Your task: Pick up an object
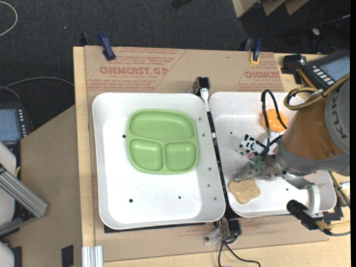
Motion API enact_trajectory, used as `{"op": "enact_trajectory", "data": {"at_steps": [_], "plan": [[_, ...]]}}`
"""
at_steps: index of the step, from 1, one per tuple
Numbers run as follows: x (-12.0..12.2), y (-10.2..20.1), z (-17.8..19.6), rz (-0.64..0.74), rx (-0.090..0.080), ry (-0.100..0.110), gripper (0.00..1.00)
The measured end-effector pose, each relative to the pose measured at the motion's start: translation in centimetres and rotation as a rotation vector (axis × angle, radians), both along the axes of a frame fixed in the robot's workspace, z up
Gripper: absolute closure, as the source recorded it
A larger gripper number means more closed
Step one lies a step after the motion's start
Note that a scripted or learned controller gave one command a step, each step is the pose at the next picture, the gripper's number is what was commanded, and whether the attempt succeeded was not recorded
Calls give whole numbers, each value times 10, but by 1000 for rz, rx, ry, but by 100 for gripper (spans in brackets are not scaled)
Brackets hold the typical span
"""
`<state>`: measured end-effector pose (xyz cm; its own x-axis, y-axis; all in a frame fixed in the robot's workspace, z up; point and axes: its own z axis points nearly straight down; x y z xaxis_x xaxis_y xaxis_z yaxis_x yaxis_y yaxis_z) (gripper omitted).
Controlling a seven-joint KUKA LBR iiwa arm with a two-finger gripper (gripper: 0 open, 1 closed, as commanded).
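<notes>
Orange object (pixel 273 119) half hidden behind arm (pixel 311 138); pincer (pixel 251 170) indistinct.

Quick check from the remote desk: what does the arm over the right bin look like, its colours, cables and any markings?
The arm is a thick rounded body, grey with a broad orange band above the wrist. Part of some dark lettering shows on the grey shell at the right edge. A black cable loops up from the wrist area, with thinner coloured wires bunched near the gripper, which is dark and small.
</notes>
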<state>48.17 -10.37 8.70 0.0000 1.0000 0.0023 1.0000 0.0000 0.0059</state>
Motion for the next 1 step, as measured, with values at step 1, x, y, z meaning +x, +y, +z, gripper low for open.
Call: {"op": "enact_trajectory", "data": {"at_steps": [1], "plan": [[1, 0, 11, 0, -3, -4, 100]]}}
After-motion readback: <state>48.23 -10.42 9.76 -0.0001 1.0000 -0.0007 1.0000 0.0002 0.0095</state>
